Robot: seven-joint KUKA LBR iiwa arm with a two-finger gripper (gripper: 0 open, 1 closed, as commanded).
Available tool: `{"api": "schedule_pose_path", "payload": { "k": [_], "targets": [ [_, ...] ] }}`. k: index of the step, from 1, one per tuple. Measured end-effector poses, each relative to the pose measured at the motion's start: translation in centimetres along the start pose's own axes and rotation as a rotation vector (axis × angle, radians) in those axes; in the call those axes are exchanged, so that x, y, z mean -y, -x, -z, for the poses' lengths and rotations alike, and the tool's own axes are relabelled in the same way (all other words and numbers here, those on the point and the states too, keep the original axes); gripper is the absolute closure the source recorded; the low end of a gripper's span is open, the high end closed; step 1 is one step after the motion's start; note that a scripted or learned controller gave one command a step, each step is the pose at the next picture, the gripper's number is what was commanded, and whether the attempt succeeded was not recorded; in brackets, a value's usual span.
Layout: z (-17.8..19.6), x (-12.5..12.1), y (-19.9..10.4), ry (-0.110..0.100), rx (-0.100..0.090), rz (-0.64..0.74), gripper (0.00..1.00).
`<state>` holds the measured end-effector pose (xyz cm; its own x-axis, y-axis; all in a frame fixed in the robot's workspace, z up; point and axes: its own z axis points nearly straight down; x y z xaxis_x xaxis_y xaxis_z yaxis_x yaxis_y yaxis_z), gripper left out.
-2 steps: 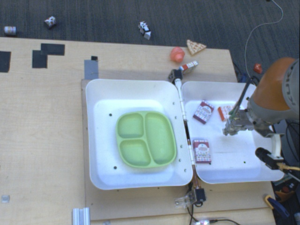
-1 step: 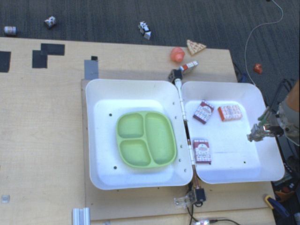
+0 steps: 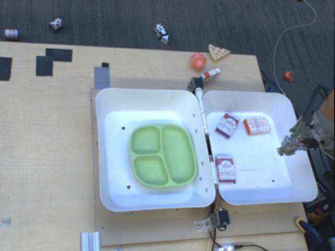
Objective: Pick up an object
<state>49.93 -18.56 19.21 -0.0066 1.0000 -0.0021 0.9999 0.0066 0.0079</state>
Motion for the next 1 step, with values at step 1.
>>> {"api": "schedule_pose_path", "payload": {
  "k": [1],
  "targets": [
    [1.07,-0.18,-0.04,0.005,0.001,0.004,1.00]
  ]
}}
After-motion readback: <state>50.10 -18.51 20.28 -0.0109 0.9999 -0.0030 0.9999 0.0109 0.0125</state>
